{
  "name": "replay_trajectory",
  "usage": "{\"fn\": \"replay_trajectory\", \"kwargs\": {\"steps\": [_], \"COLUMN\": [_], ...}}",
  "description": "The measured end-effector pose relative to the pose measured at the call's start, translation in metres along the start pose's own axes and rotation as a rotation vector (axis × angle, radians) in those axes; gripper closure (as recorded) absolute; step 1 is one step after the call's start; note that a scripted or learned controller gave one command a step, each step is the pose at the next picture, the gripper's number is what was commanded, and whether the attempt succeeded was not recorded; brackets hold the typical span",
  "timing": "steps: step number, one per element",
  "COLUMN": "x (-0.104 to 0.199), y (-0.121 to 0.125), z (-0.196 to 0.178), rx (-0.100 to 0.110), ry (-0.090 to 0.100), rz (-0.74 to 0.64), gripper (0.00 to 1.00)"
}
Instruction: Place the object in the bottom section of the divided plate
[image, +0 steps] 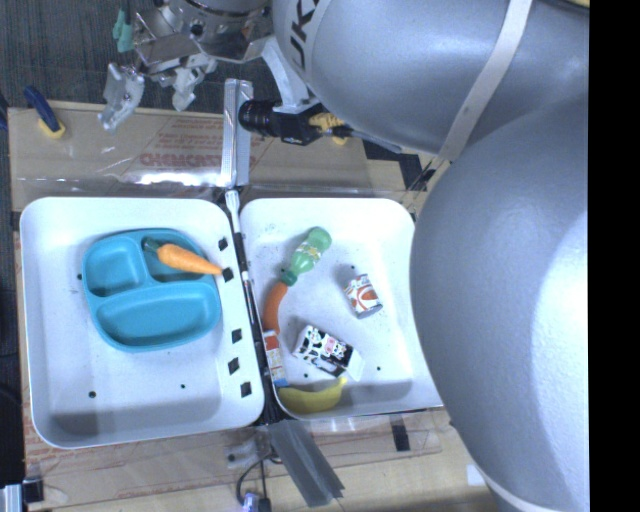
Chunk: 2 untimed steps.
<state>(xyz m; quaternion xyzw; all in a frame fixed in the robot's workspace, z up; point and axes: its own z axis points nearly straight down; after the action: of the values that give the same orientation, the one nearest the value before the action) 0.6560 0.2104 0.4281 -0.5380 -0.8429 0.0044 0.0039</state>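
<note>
Much of the right side is taken up by the grey KUKA arm (480, 250), whose bulk covers the right edge of the right white bin (395, 225) and whatever lies past it. At the top left we find the two-finger gripper (148, 92), above the bench beyond the bins; its pale fingers (118, 98) hang apart with nothing between them.

The blue divided plastic plate (150, 295) sits in the left white bin (60, 330). An orange carrot-shaped toy (187, 259) lies in the plate's upper right section, its tip passing over the plate's rim towards the bin's divider. The wide bottom section of the plate holds nothing that we can see.

In the right bin we make out a green bottle with a pale cap (305, 254), tilted, and touching its lower end a long orange piece (272, 305) that we cannot identify. Near these lies a small red and white can (363, 296), on its side. Lower down sits a black and white patterned packet (326, 348), and below it a yellow banana (312, 398), partly hidden by the bin's front wall. A narrow item with a red label (272, 355) lies beside the divider, too small for us to read.

A blue and yellow object (44, 112) rests on the bench at far left.
</note>
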Motion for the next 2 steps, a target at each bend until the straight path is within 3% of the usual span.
{"fn": "replay_trajectory", "kwargs": {"steps": [2], "x": [-0.0001], "y": [0.0000], "z": [0.0000], "rx": [0.000], "ry": [0.000], "rz": [0.000], "gripper": [0.00]}}
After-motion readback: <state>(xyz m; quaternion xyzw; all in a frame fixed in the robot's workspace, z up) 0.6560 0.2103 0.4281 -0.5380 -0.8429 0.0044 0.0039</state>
